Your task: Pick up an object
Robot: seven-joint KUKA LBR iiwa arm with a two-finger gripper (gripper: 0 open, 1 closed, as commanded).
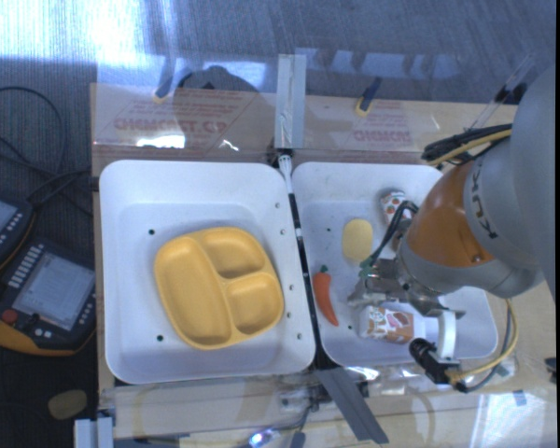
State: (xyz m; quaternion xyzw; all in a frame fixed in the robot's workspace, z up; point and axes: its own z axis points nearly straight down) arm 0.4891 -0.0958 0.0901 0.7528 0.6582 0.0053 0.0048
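In the right bin (pixel 336 187) lie an orange carrot (pixel 325 298) near the left wall, a pale yellow oval piece (pixel 357 239) further back, a small patterned can (pixel 392 203) behind it, and a white printed can (pixel 388 325) on its side at the front. My gripper (pixel 370 284) hangs low over the bin, between the yellow piece and the printed can, right of the carrot. The orange-banded wrist (pixel 448 227) covers the bin's right half.
The left bin (pixel 131 194) holds a yellow divided plate (pixel 218 285). A ridge (pixel 297 241) separates the two bins. Cables (pixel 467 143) run along the arm at the right. A teach pendant (pixel 37 292) lies on the floor to the left.
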